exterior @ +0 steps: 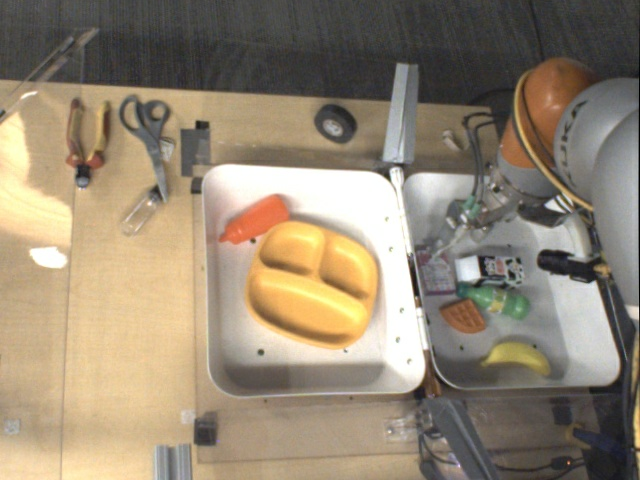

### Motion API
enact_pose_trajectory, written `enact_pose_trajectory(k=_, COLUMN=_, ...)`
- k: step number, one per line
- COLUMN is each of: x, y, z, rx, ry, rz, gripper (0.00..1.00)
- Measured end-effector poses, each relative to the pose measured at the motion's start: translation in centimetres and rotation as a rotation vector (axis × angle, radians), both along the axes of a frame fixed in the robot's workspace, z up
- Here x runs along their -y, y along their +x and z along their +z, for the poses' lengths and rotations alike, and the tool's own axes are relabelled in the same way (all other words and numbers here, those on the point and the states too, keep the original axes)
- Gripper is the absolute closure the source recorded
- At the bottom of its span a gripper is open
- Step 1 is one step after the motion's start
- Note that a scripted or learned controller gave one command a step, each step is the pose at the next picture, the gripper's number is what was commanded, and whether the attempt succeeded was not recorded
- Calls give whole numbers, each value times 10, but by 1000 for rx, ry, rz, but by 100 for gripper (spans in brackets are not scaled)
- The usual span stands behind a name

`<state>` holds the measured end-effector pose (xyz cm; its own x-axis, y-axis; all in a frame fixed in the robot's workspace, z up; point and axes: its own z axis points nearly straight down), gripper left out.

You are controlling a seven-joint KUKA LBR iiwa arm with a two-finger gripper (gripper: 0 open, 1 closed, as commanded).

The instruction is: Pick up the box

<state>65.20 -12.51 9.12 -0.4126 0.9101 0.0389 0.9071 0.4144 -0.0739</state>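
While the pincer [470, 215] hangs low, shut or open I cannot tell, the box [490, 267] lies just below-right, long side crossways.

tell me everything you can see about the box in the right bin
The box is small, white at its left end with dark printed graphics on the right, likely cardboard. It lies flat near the middle of the right bin, long side across the view. A green bottle sits against its lower edge. The gripper is above-left, apart from it.
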Motion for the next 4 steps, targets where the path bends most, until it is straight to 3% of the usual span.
enact_pose_trajectory(k=1, x=5, y=5, z=11, rx=35, ry=-17, rz=7, gripper=100)
enact_pose_trajectory(k=2, x=-36, y=-24, z=-1, rx=97, ry=-3, rz=48, gripper=100)
enact_pose_trajectory(k=3, x=-32, y=-25, z=-2, rx=97, ry=-9, rz=44, gripper=0)
enact_pose_trajectory(k=4, x=-27, y=-108, z=-1, rx=98, ry=-8, rz=-24, gripper=0)
